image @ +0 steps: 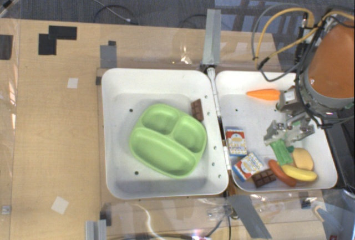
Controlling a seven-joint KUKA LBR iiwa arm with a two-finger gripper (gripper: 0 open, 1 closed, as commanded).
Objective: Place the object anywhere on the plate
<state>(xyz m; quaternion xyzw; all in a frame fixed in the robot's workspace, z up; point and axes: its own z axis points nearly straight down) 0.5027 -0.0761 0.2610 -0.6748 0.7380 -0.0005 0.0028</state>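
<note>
- The gripper [288, 131] is seen low in the right bin [244, 114], above a green item [281, 151]; whether its fingers are open or closed cannot be told.
- The green item is judged light, stiff, best pinched across its narrow sides.
- The plate [168, 139] lies in the left bin [116, 122].
</note>
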